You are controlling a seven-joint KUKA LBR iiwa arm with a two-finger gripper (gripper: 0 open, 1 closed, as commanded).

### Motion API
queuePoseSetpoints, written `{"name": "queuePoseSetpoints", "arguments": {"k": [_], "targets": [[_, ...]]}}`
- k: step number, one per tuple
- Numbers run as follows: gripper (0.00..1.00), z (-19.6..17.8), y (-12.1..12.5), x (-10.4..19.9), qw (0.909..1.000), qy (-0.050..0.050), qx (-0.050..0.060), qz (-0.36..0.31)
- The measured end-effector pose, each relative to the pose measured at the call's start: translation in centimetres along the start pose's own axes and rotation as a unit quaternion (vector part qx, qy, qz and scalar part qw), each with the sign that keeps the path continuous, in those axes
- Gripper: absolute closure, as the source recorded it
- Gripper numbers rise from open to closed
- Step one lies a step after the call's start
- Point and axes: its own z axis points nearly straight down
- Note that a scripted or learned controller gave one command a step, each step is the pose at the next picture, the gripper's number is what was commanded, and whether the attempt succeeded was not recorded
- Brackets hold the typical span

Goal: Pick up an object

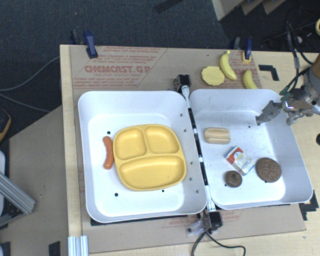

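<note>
White plastic made up both shallow bins on the tabletop point(69, 143) in the camera view, and they sat side by side with a dark hinge strip between them. My end effector point(280, 112) hovered over the upper right corner of the right bin point(293, 191), its two fingers spread apart, one grey fingertip point(266, 112) pointing down toward the bin floor, and nothing sat between them.

Below and to the left of it, the things I could pick lay scattered on the right bin's floor. A tan bread roll point(217, 136) rested near the bin's left wall. A small red and white packet point(240, 159) lay in the middle, tilted, its print too small for me to read. A round brown cookie point(268, 170) lay just right of the packet, and a smaller dark brown disc point(233, 179) just below the packet.

The left bin point(90, 111) carried a yellow divided plate point(148, 157) with three compartments, and an orange-red sausage point(108, 152) lay beside the plate's left edge.

Behind the bins, a brown board point(117, 68) bore red lettering that read roughly "CHEMCAST GP", with smaller red lines beneath that I could not make out. On that board near the right bin's back wall lay two yellow bananas point(228, 66) and a yellow round piece point(213, 76).
</note>
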Motion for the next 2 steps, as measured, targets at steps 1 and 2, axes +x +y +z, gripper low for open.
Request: {"name": "queuePoseSetpoints", "arguments": {"k": [1,2], "targets": [[0.00,9.2,0.0,7.3,1.0000,0.003,0.005,-0.003],[0.00,13.8,-2.2,5.9,1.0000,0.001,0.003,0.001]]}}
